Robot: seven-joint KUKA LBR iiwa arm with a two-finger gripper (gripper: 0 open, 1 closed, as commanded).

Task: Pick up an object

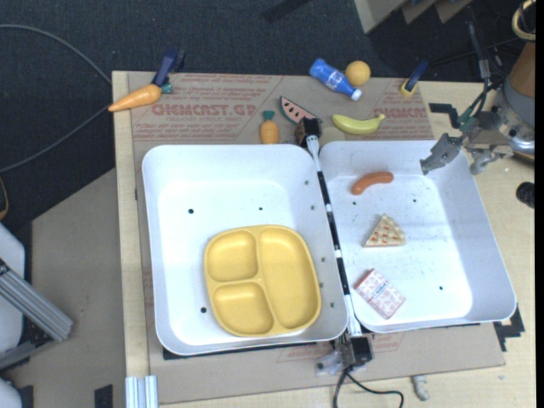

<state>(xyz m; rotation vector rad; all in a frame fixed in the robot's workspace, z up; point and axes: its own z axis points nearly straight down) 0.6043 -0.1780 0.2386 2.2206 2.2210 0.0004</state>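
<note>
Tool (459, 151), grip state indiscernible, at right bin's far-right rim; nearest item: orange-red toy sausage (372, 182), long axis crosswise, leftward.

So the count: two white bins (170, 172), one yellow divided plate (262, 279), one sausage (372, 181), one waffle wedge (385, 233), one pink packet (379, 292). Outside the bins: two carrots (134, 99), one banana (358, 123), one bottle (333, 78), one orange (358, 72), one watermelon slice (293, 110).
</note>
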